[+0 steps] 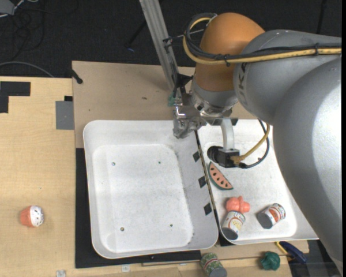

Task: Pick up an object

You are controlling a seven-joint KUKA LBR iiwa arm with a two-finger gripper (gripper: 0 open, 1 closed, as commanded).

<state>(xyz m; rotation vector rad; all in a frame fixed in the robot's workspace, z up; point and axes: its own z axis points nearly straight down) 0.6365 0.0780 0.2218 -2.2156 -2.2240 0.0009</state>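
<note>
My gripper [183, 127] hangs over the far end of the rim between the two white bins, with nothing visibly held. In the right bin [288, 231] a watermelon slice [220, 178] lies just below and to the right of the gripper. Nearer the front of that bin are a pink-orange toy [237, 204], a small jar with a red label [234, 220] and a short tin [272, 214]. The grey arm with its orange band covers the far right part of this bin.
The left bin [98, 154] is beside the gripper. On the bench outside the bins are an orange-and-white ball [32, 216] at the left, and a can [210, 264] and a green lump [270, 261] at the front edge. A metal rail [160, 33] rises behind.
</note>
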